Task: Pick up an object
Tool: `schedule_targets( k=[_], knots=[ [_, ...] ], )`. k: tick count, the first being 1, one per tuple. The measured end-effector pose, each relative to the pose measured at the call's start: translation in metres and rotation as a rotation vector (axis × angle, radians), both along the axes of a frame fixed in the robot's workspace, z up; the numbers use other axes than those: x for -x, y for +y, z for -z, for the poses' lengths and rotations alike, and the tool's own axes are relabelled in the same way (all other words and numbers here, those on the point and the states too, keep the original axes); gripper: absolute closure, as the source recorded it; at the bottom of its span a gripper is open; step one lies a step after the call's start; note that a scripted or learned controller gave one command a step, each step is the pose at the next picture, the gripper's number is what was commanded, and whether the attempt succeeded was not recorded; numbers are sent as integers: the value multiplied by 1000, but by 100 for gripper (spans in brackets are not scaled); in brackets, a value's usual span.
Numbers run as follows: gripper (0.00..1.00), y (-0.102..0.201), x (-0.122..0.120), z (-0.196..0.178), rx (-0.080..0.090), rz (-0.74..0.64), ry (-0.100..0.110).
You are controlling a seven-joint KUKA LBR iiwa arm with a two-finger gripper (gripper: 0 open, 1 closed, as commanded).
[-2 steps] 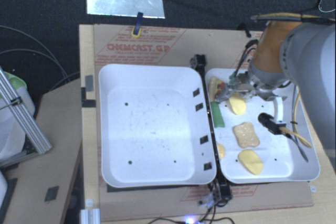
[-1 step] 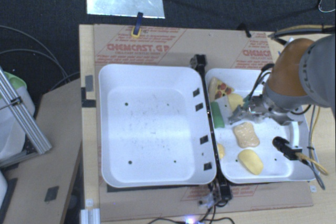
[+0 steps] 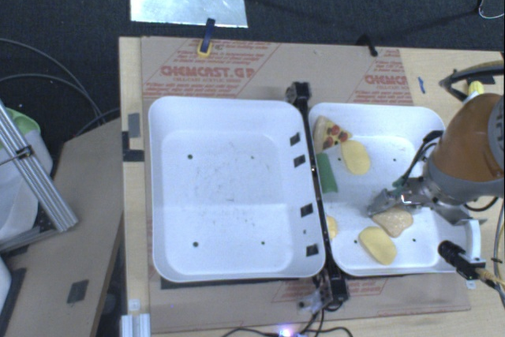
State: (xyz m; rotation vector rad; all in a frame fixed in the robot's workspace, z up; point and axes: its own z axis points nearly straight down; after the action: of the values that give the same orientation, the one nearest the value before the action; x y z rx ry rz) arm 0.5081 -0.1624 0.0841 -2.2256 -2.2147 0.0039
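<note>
Item 1, my gripper (image 3: 385,205): low in the right bin (image 3: 394,122), directly over a tan, flattish piece (image 3: 396,222) that lies toward that bin's front. The fingers are small and blurred against the piece; whether they stand apart or together I cannot tell, and nothing is visibly clamped between them.

Item 2, tan piece: the likely thing to be picked. It rests on the right bin's floor, touching or just under my gripper; which of the two I cannot tell.

Item 3, yellow oval piece (image 3: 378,245): just in front of the tan piece, near the right bin's front wall.

Item 4, second yellow oval piece (image 3: 356,158): behind the tan piece, toward the right bin's rear.

Item 5, pizza-slice toy (image 3: 329,135) with red dots: at the right bin's rear left corner.

Item 6, green block (image 3: 327,174): against the right bin's left wall, between the pizza slice and a small yellow scrap (image 3: 331,228) further forward.

Item 7, left bin (image 3: 170,122): beside the right bin, sharing the middle divider.

Step in hand, as I judge it: the grasp attempt on the tan piece, at or near contact. Next move calls for closing squarely on the piece, then a straight lift; a flat piece may slip, so the hold wants confirming once clear of the floor.
</note>
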Motion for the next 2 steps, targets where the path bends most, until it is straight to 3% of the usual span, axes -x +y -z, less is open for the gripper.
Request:
schedule_targets(
  k=[1, 2],
  knots=[
    [100, 3, -6, -12, 1, -7, -11],
    [100, 32, 22, 0, -1, -6, -3]
  ],
)
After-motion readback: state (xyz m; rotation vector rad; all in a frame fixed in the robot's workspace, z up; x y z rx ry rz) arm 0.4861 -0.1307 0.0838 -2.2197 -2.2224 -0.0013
